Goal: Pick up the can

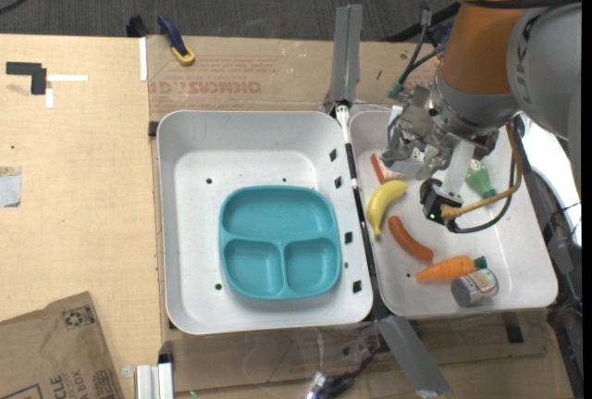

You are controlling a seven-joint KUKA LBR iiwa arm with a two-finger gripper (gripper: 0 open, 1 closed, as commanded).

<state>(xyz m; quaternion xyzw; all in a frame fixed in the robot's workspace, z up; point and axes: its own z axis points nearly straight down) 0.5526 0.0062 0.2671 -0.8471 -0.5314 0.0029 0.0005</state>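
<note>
The can (474, 286) is small and silver-grey with an orange and green label. It lies on its side in the near right corner of the right bin (527, 230), just below the carrot's leafy end. My gripper (408, 153) hangs over the far left part of that bin, above the banana and well away from the can. The wrist and cables hide what is under it.
The right bin also holds a yellow banana (384, 203), a red sausage (410, 240), an orange carrot (446, 269), a green item (478, 178) and a red piece (376, 168). A teal divided plate (279, 242) lies in the left bin (185, 203).
</note>
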